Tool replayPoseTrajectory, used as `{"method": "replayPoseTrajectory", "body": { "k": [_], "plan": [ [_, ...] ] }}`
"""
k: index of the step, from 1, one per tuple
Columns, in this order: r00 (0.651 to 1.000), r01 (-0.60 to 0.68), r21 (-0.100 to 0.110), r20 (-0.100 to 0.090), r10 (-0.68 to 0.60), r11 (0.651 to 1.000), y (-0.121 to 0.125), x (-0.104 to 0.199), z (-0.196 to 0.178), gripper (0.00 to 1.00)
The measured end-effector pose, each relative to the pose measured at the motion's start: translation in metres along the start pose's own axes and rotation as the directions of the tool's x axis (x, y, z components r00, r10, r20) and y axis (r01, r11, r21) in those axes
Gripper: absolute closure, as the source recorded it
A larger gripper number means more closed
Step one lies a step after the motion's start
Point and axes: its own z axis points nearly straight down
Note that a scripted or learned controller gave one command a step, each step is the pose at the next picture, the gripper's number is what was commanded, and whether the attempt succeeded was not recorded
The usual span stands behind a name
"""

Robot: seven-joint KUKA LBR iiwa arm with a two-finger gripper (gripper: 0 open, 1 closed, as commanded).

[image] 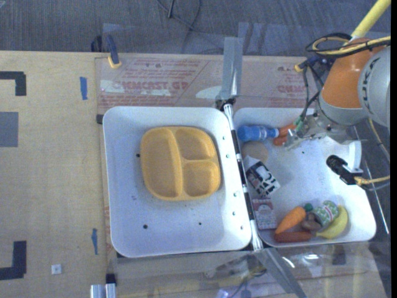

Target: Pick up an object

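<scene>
**Arm over the far side of the right bin, grip unclear**

Here is the grey arm with its orange band, reaching in from the right, its gripper (302,131) low over the far part of the right bin (310,179). How far it is open, and whether it has hold of anything, cannot be told at this size. Just left of it lies a blue bottle (256,133) on its side against the far wall, with a small orange piece (282,135) between bottle and gripper, very close to the tip. Near the divider sits a black-and-white packet (262,180), and nearer still a reddish label card (265,216). In the near right corner there's a cluster: a carrot (290,220), a banana (336,226) and a green-and-white item (324,213), all touching. The left bin (124,216) carries a yellow divided plate (180,162), lying flat toward its far side.
</scene>
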Motion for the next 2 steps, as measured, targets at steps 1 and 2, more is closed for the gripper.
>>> {"method": "replayPoseTrajectory", "body": {
  "k": [1,2],
  "plan": [
    [1.000,0.000,0.000,0.000,0.000,1.000,0.000,0.000,0.000,0.00],
    [0.999,-0.043,0.027,-0.017,0.044,0.999,0.024,-0.021,0.012,0.00]
  ]
}}
